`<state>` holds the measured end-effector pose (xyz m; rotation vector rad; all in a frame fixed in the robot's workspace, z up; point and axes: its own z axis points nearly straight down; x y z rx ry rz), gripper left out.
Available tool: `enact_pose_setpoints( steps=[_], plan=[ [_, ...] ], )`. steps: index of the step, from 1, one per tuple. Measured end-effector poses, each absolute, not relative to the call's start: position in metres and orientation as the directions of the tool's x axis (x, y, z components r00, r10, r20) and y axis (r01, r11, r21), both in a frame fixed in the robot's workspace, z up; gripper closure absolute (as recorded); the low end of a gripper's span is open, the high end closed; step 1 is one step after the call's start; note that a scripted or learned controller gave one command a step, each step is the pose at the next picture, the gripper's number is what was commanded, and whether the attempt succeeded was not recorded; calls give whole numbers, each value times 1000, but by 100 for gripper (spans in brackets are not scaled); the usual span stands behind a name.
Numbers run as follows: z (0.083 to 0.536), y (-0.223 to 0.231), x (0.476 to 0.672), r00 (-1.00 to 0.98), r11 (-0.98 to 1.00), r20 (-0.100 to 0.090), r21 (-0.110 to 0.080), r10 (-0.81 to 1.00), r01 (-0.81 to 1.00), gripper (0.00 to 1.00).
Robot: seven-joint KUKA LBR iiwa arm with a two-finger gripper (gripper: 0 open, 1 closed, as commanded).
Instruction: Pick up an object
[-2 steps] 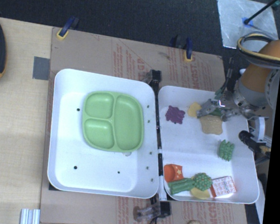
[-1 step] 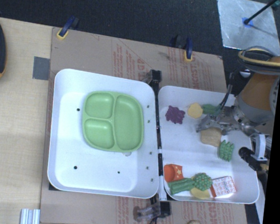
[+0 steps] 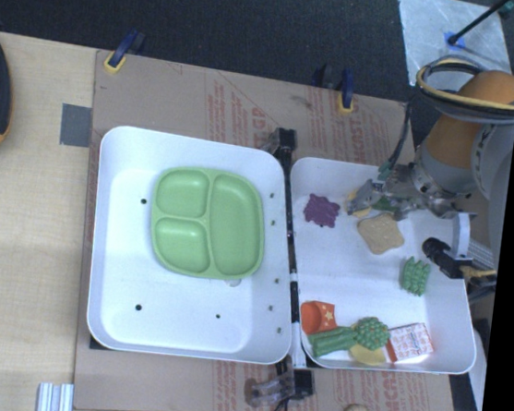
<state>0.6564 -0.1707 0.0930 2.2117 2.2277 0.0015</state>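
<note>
The pincer hovers low at the far edge of the right white bin, just above the tan bread-shaped toy, seemingly lined up to grab it; whether it is wide or narrow cannot be told.

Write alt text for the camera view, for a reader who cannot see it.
A grey and orange robot arm reaches from the right, its gripper low over the right white bin, beside a tan slice and purple piece. The left white bin holds a green divided plate.
</note>
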Motion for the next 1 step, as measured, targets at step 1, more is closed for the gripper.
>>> enact_pose_setpoints(
  steps=[1],
  plan=[
    [93,-190,657,-3,3,-1,0,1000,1000,0]
  ],
)
